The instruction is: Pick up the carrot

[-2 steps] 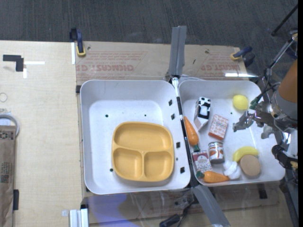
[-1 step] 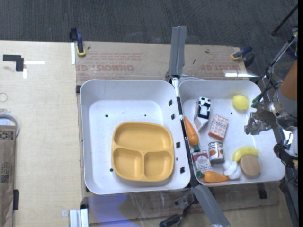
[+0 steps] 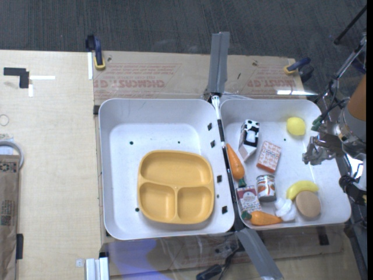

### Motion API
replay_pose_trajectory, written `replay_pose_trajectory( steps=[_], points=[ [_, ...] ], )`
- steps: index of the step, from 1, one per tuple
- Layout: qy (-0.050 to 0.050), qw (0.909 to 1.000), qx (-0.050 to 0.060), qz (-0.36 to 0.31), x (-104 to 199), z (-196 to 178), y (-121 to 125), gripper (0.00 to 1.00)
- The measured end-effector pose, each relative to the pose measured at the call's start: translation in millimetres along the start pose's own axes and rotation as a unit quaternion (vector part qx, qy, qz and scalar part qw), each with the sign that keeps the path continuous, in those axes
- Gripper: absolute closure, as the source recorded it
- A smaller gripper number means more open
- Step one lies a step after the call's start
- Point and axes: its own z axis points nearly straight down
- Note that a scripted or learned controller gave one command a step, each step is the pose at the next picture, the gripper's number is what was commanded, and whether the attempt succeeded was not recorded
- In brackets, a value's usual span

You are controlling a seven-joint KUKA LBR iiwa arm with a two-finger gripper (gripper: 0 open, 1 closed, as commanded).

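1. Carrot [image 3: 235, 161] lies in the right bin [image 3: 330, 111], tight against that bin's left wall, its thin end pointing up and away from the camera.
2. Just to its right stands a black-and-white carton [image 3: 250, 137], with an orange-and-white box [image 3: 268, 156] beside that.
3. Below the carrot sit a small red-and-white packet [image 3: 248, 199] and a small can [image 3: 266, 188], touching or nearly so.
4. A second orange vegetable-like piece [image 3: 265, 218] lies along the near wall of the same bin, next to something white [image 3: 285, 208], a banana [image 3: 302, 187] and a round tan item [image 3: 308, 205].
5. A lemon [image 3: 296, 126] rests near the far right corner.
6. The hand [image 3: 315, 154] hangs over the right side of the right bin, well apart from the carrot; whether it is released or clenched I cannot tell, and nothing is seen in its grip.
7. The left bin [image 3: 116, 156] holds a yellow divided tray [image 3: 176, 186], lying flat in the middle.
8. Both bins rest on the worktop [image 3: 46, 174], with a cardboard sheet [image 3: 157, 74] behind them.
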Motion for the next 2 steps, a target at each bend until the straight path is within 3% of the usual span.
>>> replay_pose_trajectory(
  steps=[1, 2],
  points=[
    [0.000, 0.9992, -0.002, -0.040, 90, -7, -18, 1.00],
    [0.000, 0.9986, -0.001, -0.053, 88, 13, -61, 1.00]
  ],
)
